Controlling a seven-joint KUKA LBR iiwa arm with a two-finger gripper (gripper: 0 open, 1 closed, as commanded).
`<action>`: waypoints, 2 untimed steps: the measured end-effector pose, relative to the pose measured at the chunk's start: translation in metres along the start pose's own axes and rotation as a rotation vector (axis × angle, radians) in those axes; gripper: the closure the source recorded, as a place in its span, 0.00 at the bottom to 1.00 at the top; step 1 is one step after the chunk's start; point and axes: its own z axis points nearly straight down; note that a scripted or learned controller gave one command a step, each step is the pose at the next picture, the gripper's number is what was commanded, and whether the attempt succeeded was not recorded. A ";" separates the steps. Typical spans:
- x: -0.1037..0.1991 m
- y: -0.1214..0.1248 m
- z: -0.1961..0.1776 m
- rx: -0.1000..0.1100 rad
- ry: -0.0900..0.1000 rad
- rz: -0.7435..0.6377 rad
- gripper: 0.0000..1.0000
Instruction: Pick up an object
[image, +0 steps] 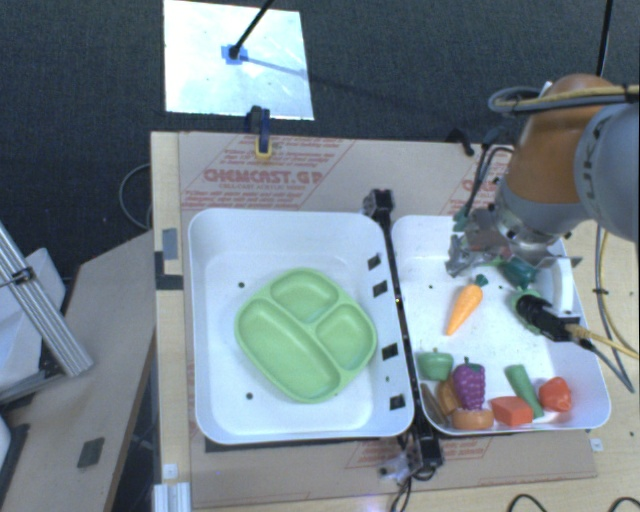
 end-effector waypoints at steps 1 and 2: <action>0.005 -0.004 -0.019 -0.002 0.001 -0.003 1.00; 0.001 0.007 -0.002 -0.001 -0.001 -0.001 1.00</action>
